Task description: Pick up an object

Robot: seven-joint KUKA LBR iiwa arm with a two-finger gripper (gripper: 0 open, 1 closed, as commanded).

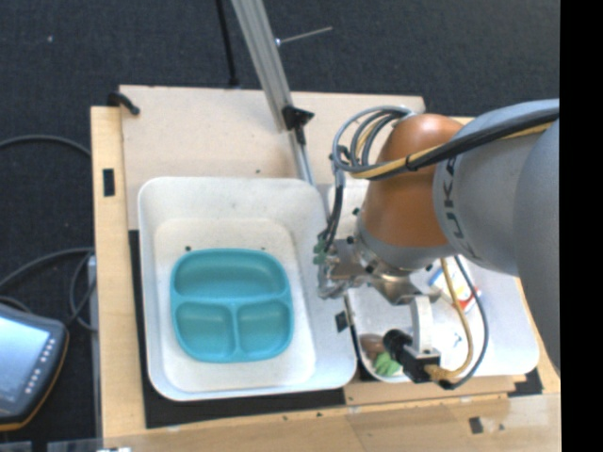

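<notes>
My gripper (332,279) hangs below the orange wrist band, over the wall between the two white bins. The bulky grey arm covers most of the right bin (513,347). At that bin's front left corner a small brown thing (373,344) and a green thing (385,364) lie close together, below and right of the gripper. A teal divided plate (231,304) lies flat in the left bin (226,201), to the left of the gripper. I see nothing between the fingers.
A slanted metal post (268,55) rises behind the bins. The wooden bench edge (108,252) runs along the left. A pendant with a screen (24,361) sits off the bench at lower left.
</notes>
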